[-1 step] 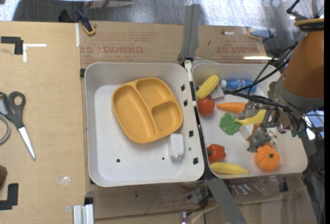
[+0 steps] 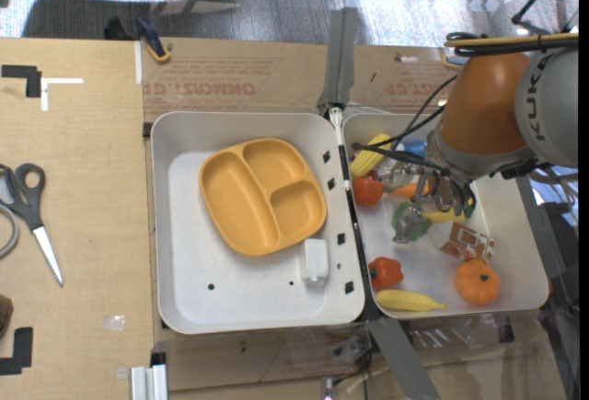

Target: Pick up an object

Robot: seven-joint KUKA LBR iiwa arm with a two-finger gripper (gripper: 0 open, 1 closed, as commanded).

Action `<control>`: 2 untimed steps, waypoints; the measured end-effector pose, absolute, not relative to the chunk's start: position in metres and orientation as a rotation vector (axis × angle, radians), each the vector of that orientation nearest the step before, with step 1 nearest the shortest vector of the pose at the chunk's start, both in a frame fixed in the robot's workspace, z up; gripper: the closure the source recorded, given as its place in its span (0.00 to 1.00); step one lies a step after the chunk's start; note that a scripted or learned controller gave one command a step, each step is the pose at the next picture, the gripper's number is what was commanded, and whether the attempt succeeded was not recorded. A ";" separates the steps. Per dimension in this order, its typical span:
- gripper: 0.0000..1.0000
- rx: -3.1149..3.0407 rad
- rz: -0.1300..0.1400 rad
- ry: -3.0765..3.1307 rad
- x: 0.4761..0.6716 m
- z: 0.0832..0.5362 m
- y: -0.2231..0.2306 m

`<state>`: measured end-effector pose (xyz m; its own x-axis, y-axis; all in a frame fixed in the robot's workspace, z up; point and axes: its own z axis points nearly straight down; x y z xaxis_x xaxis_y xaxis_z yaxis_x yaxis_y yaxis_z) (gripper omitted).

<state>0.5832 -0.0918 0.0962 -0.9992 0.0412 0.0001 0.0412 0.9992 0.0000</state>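
Note:
My gripper hangs low over the middle of the right bin, under the orange band of the arm. Just below and left of it lies a green toy vegetable, and a small yellow piece sits right under it. Around them lie a yellow corn cob, a red tomato, a small orange piece, a red pepper, a banana, an orange pumpkin and a brown patterned packet. The wrist hides part of the bin's far side.
The left bin holds an orange divided plate and a small white block. Scissors lie on the bench at far left. A metal divider separates the bins. Cables run from the arm over the right bin's far edge.

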 end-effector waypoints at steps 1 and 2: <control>0.00 -0.175 0.000 -3.140 0.596 0.091 -0.093; 1.00 -0.172 0.002 -3.141 0.597 0.099 -0.093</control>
<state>0.5970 -0.0935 0.0991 -0.9940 0.1092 -0.0046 0.1092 0.9940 -0.0012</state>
